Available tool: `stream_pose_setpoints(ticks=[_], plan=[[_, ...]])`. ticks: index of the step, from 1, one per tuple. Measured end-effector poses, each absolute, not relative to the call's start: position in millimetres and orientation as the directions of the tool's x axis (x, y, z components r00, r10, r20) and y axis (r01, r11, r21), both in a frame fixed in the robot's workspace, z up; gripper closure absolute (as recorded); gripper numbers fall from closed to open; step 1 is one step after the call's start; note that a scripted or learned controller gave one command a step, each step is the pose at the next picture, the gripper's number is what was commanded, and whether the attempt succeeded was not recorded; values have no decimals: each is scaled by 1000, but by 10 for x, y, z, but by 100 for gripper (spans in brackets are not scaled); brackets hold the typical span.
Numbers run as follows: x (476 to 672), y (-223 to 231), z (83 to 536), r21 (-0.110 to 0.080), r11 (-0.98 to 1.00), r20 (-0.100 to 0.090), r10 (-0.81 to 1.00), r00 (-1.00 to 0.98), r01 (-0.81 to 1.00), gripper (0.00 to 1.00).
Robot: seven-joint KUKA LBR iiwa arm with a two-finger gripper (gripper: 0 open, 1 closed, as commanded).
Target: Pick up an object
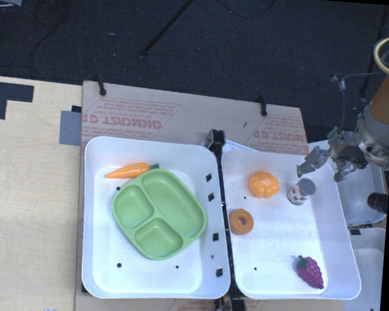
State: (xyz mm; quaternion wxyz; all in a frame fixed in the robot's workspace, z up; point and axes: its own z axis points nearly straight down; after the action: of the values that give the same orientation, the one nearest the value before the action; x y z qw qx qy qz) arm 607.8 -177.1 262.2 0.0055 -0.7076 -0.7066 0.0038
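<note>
The right bin [340,228] holds an orange pumpkin-shaped toy [264,185], a small grey can [301,192] standing upright, an orange donut ring [241,222] and a purple bunch of grapes [311,272]. In the left bin [88,244] lie an orange carrot [129,171] and a green divided plate [159,213]. My gripper [327,167] hangs over the far right part of the right bin, just beyond and to the right of the can. Its fingers [308,162] are spread open with nothing between them.
A black divider [220,214] runs between the two bins. Both bins rest on a cardboard sheet [184,120]. The arm's body [381,113] stands off the right bin's far right corner, and a wooden bench surface [21,204] extends to the left.
</note>
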Motion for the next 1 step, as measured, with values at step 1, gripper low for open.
stream_pose_setpoints(ticks=[1], plan=[[6098,-1771,2690,-2,0,1,1000,0,1000,0]])
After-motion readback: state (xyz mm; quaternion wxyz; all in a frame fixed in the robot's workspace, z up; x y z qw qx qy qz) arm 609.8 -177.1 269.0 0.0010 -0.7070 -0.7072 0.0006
